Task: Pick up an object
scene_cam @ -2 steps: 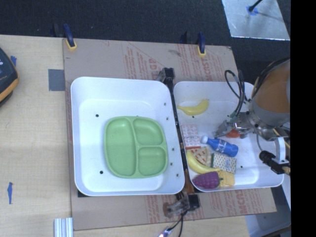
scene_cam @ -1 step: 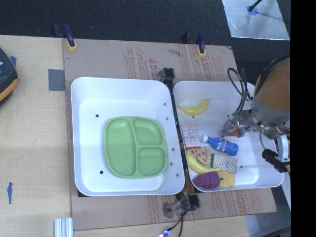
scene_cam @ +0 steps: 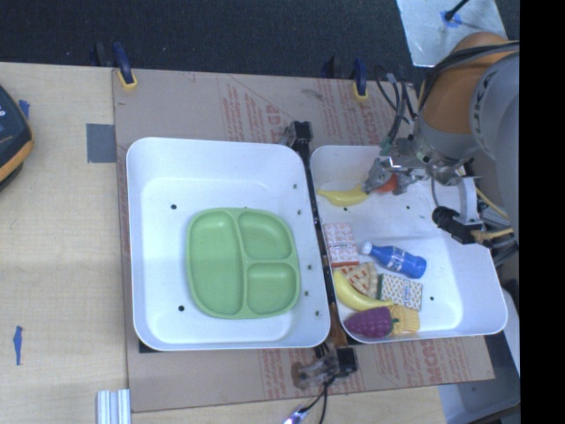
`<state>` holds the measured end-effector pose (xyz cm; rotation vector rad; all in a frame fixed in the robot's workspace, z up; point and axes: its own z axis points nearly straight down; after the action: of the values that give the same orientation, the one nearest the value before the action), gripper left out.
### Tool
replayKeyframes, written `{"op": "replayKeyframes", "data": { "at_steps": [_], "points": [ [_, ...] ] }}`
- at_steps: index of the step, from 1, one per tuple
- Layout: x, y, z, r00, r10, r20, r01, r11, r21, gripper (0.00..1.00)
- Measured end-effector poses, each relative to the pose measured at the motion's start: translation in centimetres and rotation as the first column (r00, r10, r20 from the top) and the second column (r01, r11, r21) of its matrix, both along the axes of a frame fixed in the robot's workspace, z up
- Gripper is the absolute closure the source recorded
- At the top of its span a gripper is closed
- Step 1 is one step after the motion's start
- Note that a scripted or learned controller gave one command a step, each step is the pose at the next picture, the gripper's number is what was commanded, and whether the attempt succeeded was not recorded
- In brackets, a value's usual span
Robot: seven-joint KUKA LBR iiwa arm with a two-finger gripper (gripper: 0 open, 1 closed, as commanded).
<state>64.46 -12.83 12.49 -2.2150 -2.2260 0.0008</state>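
- The end effector [scene_cam: 386, 177] hangs over the far part of the right-hand shallow white plastic bin [scene_cam: 459, 281], and from where I stand its tip is a dark and reddish blur, so I cannot tell how it is set, nor whether anything is in it.
- The nearest candidate is the small yellow plastic banana [scene_cam: 344, 197], lying flat just beside the end effector on its left, close to the bin's dividing wall; whether the 2 touch I cannot make out.
- My worry: the banana is slim, curved and smooth, so a closing grip could squirt it sideways against the wall rather than catch it.
- Being so near the wall, a descent slightly off could also land on the rim instead.
- The other items, a blue plastic bottle with a white cap [scene_cam: 396, 260], a second, larger yellow banana [scene_cam: 353, 293] and a purple bunch of toy grapes [scene_cam: 370, 323], sit crowded together towards the near end, well apart from the end effector; a try there risks nudging neighbours or pinching 2 at once.
- The green 3-compartment plastic tray [scene_cam: 240, 261] lies alone in the left white bin [scene_cam: 150, 237], broad and flat, which I judge awkward to pinch.
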Motion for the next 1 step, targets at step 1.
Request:
{"op": "replayKeyframes", "data": {
  "at_steps": [1],
  "points": [
    [1.11,-5.29,-3.26,1.000,-0.002,-0.004,0.002,1.000,-0.001,1.00]
  ]
}}
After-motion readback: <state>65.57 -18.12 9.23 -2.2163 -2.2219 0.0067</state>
